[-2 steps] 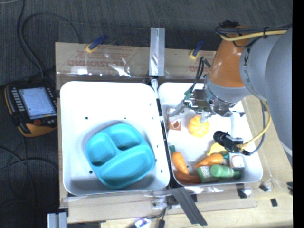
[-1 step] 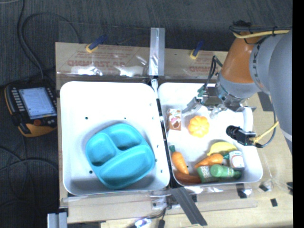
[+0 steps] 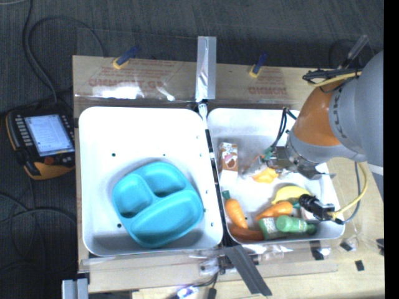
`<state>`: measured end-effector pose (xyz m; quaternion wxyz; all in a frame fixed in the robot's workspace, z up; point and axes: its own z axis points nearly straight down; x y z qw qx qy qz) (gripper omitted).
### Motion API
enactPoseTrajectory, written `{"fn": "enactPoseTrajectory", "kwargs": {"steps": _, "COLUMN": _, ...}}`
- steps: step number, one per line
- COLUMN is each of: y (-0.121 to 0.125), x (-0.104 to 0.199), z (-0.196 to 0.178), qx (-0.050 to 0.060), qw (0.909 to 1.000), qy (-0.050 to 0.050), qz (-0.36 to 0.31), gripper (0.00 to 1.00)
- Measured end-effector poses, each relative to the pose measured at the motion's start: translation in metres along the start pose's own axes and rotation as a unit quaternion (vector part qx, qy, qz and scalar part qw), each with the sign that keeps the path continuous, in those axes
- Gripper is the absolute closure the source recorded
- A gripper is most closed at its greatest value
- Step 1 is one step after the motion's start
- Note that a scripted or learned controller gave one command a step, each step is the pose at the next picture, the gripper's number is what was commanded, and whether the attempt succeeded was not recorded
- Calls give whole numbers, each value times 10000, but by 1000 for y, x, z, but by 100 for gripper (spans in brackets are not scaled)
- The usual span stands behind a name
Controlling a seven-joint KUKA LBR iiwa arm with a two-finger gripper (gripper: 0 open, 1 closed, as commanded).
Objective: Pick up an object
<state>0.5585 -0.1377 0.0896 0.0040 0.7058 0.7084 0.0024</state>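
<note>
Your grey arm with its orange band reaches in from the right over the right-hand shallow white bin, and its claw sits low near the bin's middle, just above a small yellow piece; whether the claw is spread or pressed together you cannot tell from this slant, so do not assume a grip. The pickable things crowd the near right corner: a long orange toy carrot lying by the dividing wall, a green bottle with a white label on its side beside a second orange piece, a yellow banana-shaped toy behind them, and a small red-and-white carton standing apart toward the far left of that bin. The left-hand white bin carries a turquoise divided plastic plate. To do this well, pick something with free space on both sides; the yellow piece lies closest, the carton most isolated. Centre it between the fingers, descend straight, and avoid the tangled corner where neighbours touch.
</note>
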Motion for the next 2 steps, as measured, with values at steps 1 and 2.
{"fn": "enactPoseTrajectory", "kwargs": {"steps": 1, "y": 0, "x": 1, "z": -9, "qx": 8, "qw": 10000, "qy": 1, "qz": -5, "gripper": 100}}
{"fn": "enactPoseTrajectory", "kwargs": {"steps": 2, "y": -43, "x": 36, "z": -124, "qx": 62, "qw": 9968, "qy": -9, "qz": 800, "gripper": 100}}
